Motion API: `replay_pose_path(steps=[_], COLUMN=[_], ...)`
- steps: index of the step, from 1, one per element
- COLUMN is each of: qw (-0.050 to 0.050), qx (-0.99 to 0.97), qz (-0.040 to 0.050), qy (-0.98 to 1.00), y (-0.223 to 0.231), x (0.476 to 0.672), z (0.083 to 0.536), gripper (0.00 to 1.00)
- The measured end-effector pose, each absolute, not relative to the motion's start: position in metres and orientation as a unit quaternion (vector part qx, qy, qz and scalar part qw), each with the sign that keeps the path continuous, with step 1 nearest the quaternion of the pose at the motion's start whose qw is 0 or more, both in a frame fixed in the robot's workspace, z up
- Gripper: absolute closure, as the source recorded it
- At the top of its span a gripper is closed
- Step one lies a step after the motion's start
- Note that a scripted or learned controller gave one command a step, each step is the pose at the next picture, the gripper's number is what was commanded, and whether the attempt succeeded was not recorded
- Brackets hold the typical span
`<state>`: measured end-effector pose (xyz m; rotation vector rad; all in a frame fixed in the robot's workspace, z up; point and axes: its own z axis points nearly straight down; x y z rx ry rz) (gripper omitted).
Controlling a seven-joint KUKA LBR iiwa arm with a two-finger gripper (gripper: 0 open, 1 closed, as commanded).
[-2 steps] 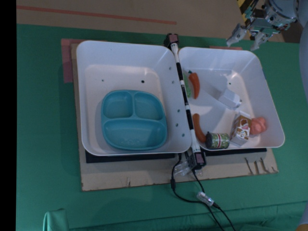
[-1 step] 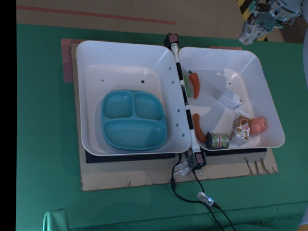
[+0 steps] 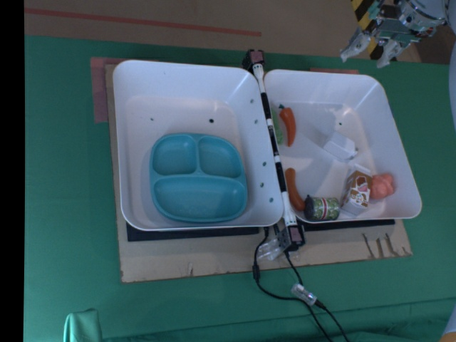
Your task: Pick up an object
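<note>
Above the right bin's far corner the gripper hangs with jaws spread, holding nothing; 1 likely target, the carrot near the divider, looks light, rigid and smooth: best pinched across its middle

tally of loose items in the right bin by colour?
Orange or salmon: 3, the orange carrot with a green top, the orange sausage-shaped piece, the salmon-pink lumpy piece
White: 1, the small white block
Dark with green label: 1, the can lying on its side
Brown and white: 1, the small printed carton
Total: 6
</note>
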<state>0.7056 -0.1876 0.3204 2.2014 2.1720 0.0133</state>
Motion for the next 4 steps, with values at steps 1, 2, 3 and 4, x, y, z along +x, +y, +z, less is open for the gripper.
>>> replay_pose_path(steps=[1, 2, 3, 4], qw=[0.033, 0.033, 0.042, 0.042], qx=[0.713, 0.713, 0.714, 0.714], qz=[0.0069, 0.0063, 0.0089, 0.0085], qy=[0.701, 0.700, 0.699, 0.699], y=[-0.189, -0.189, -0.190, -0.190], x=[0.707, 0.707, 0.709, 0.709], z=[0.341, 0.341, 0.362, 0.362], gripper=[1.00, 0.00, 1.00, 0.00])
